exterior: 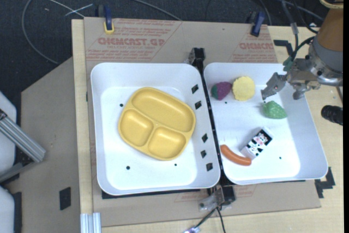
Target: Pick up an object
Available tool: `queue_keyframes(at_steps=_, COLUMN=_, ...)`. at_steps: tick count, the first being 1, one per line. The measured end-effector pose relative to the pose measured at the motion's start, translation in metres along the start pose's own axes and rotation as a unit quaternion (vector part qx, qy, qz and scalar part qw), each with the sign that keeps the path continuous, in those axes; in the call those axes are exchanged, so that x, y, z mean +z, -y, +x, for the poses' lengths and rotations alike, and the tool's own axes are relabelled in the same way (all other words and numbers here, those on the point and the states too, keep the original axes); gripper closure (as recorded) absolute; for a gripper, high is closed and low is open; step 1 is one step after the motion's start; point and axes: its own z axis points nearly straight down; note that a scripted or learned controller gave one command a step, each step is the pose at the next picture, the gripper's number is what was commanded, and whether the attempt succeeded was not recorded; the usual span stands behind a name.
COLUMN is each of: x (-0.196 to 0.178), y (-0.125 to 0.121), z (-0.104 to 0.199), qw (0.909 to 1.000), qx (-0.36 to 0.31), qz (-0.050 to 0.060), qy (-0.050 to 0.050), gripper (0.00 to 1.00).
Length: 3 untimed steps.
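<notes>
Approach step: gripper (283,87) spread open, empty, above the green toy (274,110) at its 6 o'clock; I'd descend.

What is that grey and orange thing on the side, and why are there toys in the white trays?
That is a robot arm. At its end is a gripper, like a hand with two fingers, open now and holding nothing. One camera above the bench looks down on it all.

The left bin holds a yellow plate with three sections. The right bin holds small toys: a purple one, a round yellow one, a green one, an orange sausage and a black-and-white block.

The robot's job is to pick one up. Its gripper is just above the green toy.
</notes>
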Motion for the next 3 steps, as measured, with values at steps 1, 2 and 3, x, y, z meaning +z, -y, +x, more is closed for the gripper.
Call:
queue_keyframes(at_steps=1, x=-0.007, y=-0.002, z=0.0, qw=1.0, qx=-0.002, qz=-0.006, qy=0.001, gripper=0.0)
queue_keyframes(at_steps=2, x=0.036, y=-0.005, z=0.0, qw=1.0, qx=-0.001, qz=-0.004, qy=0.001, gripper=0.0)
queue_keyframes(at_steps=3, x=0.096, y=-0.01, z=0.006, qw=1.0, qx=-0.002, qz=-0.004, qy=0.0, gripper=0.0)
